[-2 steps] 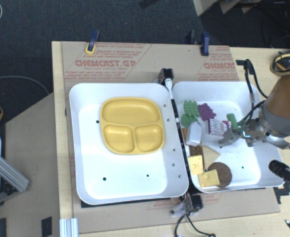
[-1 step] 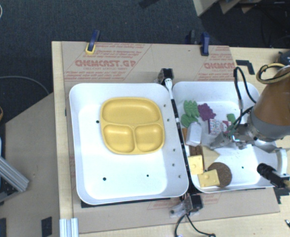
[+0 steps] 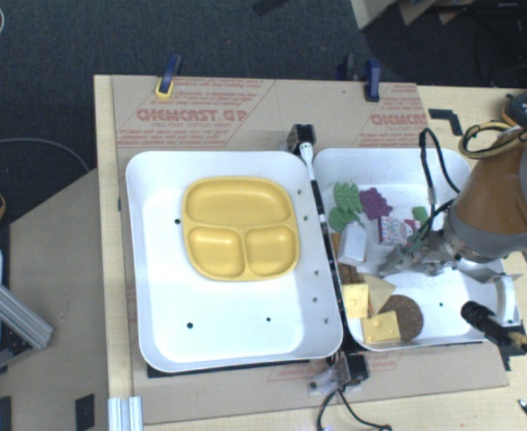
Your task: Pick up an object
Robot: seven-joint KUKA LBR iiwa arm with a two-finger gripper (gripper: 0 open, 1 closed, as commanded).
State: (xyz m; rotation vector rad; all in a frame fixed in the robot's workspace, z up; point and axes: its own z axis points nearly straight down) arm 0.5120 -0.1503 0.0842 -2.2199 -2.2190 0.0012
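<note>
The right bin (image 3: 443, 164) holds the small things to pick from, crowded toward its left side: a green leafy toy (image 3: 345, 203), a purple bunch like grapes (image 3: 375, 202), a small printed packet (image 3: 393, 231), a white block (image 3: 353, 244), yellow cheese-like wedges (image 3: 380, 328) and a round brown biscuit shape (image 3: 405, 315). The left bin (image 3: 155, 268) carries a smooth yellow divided plate (image 3: 241, 226). Both bins sit on a cardboard-covered desk (image 3: 245, 106) over dark carpet. The hand (image 3: 405, 257) is low among the toys beside the packet; how far its grip is spread I cannot tell.
</note>
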